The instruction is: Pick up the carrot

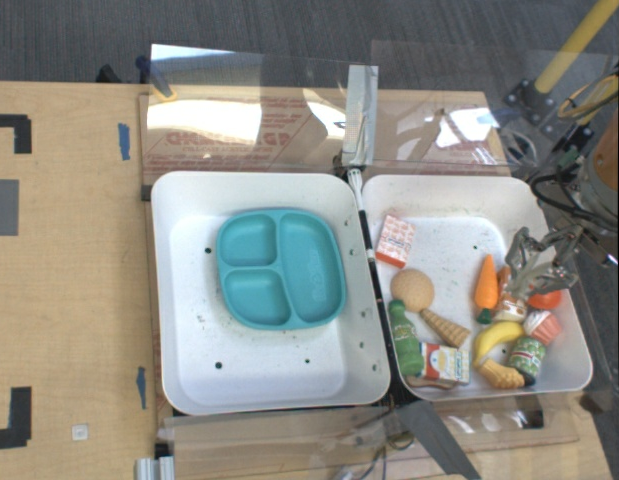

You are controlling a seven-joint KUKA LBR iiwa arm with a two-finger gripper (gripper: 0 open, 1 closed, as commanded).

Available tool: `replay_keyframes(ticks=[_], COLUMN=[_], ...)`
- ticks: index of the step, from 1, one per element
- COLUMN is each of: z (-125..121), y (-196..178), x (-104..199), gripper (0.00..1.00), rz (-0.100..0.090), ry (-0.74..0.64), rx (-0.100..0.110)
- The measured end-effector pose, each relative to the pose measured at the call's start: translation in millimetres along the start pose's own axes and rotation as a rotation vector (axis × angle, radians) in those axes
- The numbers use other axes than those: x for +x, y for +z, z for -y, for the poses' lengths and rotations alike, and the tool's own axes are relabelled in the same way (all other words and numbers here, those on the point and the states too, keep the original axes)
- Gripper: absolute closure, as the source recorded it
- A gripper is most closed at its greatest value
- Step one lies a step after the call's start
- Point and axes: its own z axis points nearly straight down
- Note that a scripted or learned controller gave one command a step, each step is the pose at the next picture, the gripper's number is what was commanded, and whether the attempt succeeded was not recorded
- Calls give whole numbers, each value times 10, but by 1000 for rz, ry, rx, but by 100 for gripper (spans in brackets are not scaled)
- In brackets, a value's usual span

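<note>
Carrot [486,283] upright-ish in right bin [459,193], end effector [524,273] just beside it, grip state unclear tbh. Shift toward carrot, avoid banana [495,338] below.

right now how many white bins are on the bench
2. The left bin holds a teal divided plate; the right bin holds the carrot and other toy food.
</note>
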Motion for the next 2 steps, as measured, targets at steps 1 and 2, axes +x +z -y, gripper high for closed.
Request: replay_keyframes(ticks=[1, 2], z=[-718, -344], y=[865, -269], x=[-729, -341], gripper=[100, 100], rz=[-7, 2], ry=[-12, -242], rx=[-15, -1])
